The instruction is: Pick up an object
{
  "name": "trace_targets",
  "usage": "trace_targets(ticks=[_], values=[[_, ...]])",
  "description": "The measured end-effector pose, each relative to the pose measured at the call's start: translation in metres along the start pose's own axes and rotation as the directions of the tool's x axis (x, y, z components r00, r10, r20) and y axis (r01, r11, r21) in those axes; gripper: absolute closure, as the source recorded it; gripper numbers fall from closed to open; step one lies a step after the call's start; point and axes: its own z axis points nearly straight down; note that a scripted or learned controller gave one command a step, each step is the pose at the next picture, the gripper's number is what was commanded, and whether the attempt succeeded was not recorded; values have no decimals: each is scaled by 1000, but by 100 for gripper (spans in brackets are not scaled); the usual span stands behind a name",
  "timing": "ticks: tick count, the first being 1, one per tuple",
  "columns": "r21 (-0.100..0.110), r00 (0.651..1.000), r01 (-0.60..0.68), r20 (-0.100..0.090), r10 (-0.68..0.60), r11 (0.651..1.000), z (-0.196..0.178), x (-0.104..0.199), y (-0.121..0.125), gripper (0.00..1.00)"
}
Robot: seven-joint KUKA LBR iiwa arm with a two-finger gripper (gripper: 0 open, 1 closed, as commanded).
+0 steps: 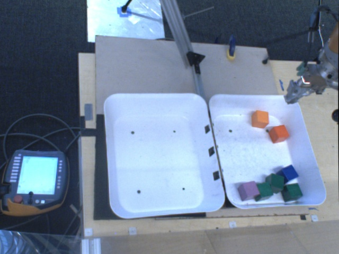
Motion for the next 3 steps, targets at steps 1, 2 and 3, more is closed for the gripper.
trace_targets(ticks=[1, 2, 3], values=[[5, 1000, 4, -3, -4, 1000, 15, 49, -2, 100], [5, 1000, 5, -3, -5, 1000, 26, 96, -6, 100], [4, 1000, 6, -4, -6, 1000, 19, 148, -11, 100]])
